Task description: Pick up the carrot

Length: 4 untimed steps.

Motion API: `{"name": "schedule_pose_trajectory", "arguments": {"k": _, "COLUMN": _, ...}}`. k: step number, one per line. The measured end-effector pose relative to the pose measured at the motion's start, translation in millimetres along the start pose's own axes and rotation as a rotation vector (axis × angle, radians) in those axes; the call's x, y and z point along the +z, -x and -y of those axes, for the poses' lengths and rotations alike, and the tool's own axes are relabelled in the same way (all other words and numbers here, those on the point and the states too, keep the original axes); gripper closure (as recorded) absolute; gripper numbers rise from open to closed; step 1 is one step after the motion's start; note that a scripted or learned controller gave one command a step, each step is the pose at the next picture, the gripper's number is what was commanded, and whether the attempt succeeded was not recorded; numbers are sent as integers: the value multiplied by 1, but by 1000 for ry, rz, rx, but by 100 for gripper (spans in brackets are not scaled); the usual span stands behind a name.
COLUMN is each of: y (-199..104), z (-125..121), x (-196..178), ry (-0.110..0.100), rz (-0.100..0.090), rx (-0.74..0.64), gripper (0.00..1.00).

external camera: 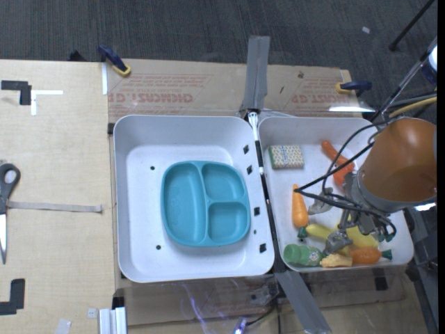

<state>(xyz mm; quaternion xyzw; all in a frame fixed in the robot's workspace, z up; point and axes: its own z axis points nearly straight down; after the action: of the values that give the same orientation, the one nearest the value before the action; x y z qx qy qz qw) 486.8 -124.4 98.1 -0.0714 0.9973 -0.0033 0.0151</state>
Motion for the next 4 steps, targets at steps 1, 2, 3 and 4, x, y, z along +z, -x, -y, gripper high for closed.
{"name": "schedule_pose_trajectory", "arguments": {"k": 1, "y": 17, "z": -28, "x": 6, "ry": 5, "rz": -25, "rx": 244, "gripper": 0}}
{"name": "schedule_pose_trajectory", "arguments": {"k": 2, "y": 20, "z": -101, "x": -95, "ry": 1, "rz": -25, "rx": 508, "gripper": 0}}
{"name": "schedule_pose_trajectory", "arguments": {"k": 3, "y": 61, "z": -71, "x": -92, "ry": -4, "rz": -28, "rx": 800, "gripper": 0}}
{"name": "schedule_pose_trajectory", "arguments": {"k": 4, "y": 31, "z": -75, "x": -93, "ry": -7, "rz": -30, "rx": 973, "gripper": 0}}
